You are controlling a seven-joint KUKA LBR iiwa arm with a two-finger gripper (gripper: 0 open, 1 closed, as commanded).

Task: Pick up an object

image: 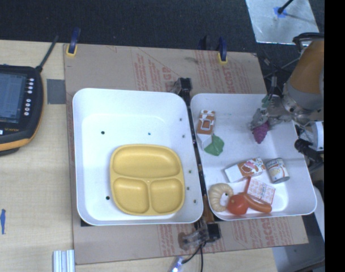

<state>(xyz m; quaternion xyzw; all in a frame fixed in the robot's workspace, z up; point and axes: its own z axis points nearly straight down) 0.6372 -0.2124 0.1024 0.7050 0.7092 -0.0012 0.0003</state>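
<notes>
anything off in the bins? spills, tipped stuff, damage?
Nothing spilled or broken. The yellow divided tray lies flat in the left bin. In the right bin the small can lies on its side and the toy food is piled loosely near the front. The gripper sits at a purple item.

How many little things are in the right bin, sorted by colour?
Purple: 1, toy at the gripper
Green: 1
Red or orange: 2, tomato, sausage
Tan: 1, donut
Printed packs: 3
Can: 1
Total: 9
</notes>
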